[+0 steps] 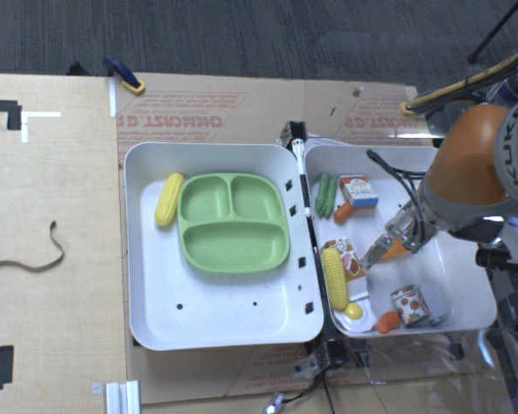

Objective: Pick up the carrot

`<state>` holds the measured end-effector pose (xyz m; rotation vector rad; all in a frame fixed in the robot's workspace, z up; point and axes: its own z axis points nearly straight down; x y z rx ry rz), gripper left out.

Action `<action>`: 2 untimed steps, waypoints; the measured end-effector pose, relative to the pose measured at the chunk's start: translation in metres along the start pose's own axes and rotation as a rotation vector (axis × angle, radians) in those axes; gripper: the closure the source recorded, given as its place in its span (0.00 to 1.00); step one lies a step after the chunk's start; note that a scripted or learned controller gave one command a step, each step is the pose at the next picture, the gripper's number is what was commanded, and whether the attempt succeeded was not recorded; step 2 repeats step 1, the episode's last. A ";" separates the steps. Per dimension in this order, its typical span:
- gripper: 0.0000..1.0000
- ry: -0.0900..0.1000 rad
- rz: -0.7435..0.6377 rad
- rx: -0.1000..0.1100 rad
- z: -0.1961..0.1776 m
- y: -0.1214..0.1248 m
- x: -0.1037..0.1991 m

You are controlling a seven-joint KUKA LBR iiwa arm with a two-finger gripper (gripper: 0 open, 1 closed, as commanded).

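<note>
Carrot between end effector fingers.

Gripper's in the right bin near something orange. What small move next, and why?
Probably lift straight up a little. The gripper appears to have an orange piece, likely the carrot, between its fingers, above the right bin floor. The corn cob and small box lie close to its left, so a short vertical rise would test the hold without bumping them.

The divided green plastic plate looks smooth and matt. It lies in a shallow white plastic bin with a faint sheen. Under that bin, the brown printed cardboard sheet is dull.
</note>
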<state>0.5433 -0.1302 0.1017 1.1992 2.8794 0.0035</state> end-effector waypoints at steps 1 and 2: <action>1.00 -0.003 -0.003 0.001 -0.009 0.000 -0.001; 1.00 -0.003 -0.003 0.001 -0.009 0.000 -0.001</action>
